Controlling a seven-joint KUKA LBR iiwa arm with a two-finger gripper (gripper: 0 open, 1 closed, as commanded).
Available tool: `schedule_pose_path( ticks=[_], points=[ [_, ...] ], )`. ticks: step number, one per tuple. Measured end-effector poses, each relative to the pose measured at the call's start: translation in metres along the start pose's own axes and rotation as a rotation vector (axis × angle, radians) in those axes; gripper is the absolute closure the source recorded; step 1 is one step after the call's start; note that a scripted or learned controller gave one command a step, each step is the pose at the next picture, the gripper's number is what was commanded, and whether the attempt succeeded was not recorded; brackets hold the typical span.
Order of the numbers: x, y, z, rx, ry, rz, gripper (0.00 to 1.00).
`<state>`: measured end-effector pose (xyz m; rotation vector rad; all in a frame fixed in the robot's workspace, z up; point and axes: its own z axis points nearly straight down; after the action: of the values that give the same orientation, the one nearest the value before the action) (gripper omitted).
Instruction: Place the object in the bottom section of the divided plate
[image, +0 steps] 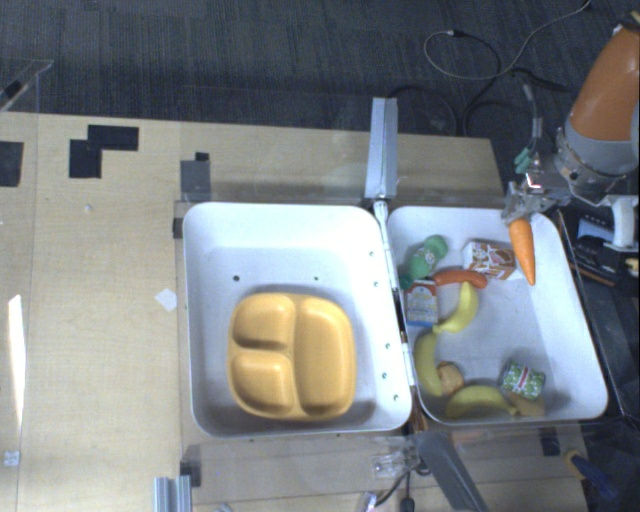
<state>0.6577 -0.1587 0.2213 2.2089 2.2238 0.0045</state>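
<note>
Pale wood worktop (90, 300) runs across the scene, with dark carpet and cables beyond its far edge. On its left half sits the left bin (200, 330), holding a yellow divided plate (293, 353) with three hollows: two smaller ones at its left, one above the other, and a long one down its right side. Which of them counts as the bottom section is a judgement; the lower left hollow, nearest the viewer, looks the likeliest.

Beside it, touching along a shared rim, the right bin (585, 330) holds a clutter of toy food: a green bottle (427, 256), a small carton (492, 258), a sausage (459, 277), bananas (460, 310) and a green can (522, 380).

At that bin's far right corner hangs the carrot (523, 250), point down, its top caught in the pincer (527, 205), which appears closed on it (the grip is small and partly hidden, so take that cautiously). The carrot seems lifted just clear of the bin floor.

So the pick looks done and the carry is in hand. Next the arm needs to travel left over the shared rim, keeping height, then lower over the chosen hollow and let go.
</note>
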Motion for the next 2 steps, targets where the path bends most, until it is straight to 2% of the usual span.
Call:
schedule_pose_path(
  ticks=[1,2],
  points=[
    [0.076,-0.008,0.036,0.003,0.003,-0.082,1.0],
    [0.164,0.008,0.035,0.002,0.004,0.07,1.0]
  ],
)
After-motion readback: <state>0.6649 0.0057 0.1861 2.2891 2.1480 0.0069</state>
